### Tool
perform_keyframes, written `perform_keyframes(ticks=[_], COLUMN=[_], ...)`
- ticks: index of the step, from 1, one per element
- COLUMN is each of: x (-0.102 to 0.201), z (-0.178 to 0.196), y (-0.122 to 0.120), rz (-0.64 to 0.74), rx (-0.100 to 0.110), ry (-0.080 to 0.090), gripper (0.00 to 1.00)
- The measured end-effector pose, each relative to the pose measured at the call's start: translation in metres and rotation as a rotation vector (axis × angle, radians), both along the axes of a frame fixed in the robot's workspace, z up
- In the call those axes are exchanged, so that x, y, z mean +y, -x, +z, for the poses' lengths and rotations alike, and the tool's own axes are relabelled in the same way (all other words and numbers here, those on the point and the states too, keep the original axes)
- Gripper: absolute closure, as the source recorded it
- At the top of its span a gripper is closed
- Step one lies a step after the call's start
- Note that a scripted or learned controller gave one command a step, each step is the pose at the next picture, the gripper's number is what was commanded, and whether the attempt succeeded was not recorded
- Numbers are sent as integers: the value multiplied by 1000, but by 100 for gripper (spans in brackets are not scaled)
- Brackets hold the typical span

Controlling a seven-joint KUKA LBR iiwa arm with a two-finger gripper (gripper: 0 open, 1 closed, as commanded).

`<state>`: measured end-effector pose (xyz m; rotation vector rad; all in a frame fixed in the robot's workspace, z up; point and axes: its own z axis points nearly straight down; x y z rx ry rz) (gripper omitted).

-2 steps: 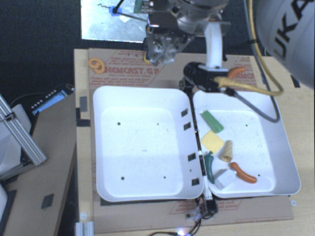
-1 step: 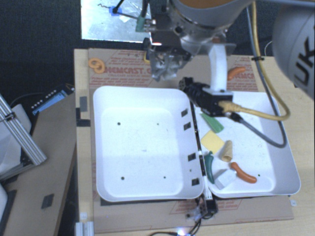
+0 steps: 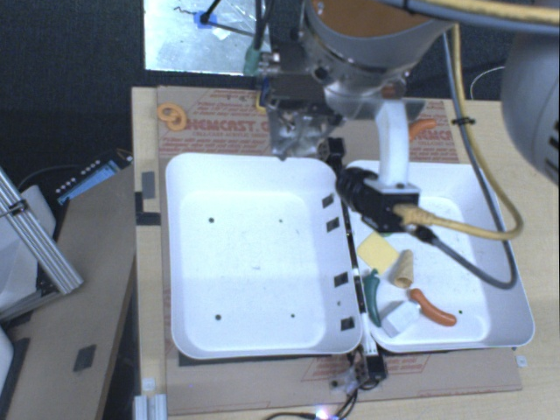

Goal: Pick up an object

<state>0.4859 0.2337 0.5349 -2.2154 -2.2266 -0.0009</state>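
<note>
Several small objects lie in the right bin [image 3: 503, 309]: a yellow wedge [image 3: 377, 250], a tan cone-shaped piece [image 3: 402, 269], an orange sausage [image 3: 434, 308], a dark green curved piece [image 3: 371, 294] and a pale grey block [image 3: 401, 319]. My gripper [image 3: 296, 138] hangs over the far rim of the left bin [image 3: 188, 234], near the divide between the bins, well behind those objects. Nothing is visible in it. A black box with a yellow cable [image 3: 378, 202] on the arm hides part of the right bin's far half.
An orange ring [image 3: 171, 116] lies on the cardboard behind the left bin. Another orange item [image 3: 423, 127] sits behind the right bin. Black clips [image 3: 337, 252] line the seam between the bins. A metal frame [image 3: 35, 243] stands off the bench's left.
</note>
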Motion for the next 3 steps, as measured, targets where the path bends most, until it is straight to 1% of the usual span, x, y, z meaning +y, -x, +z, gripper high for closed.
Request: perform_keyframes(ticks=[1,2,3], x=[-21,-18,1], z=[0,0,0], y=[-1,0,-1], rz=[-5,-1,0], rx=[-1,-1,-2], ry=[0,-1,-1], gripper=[100,100,100])
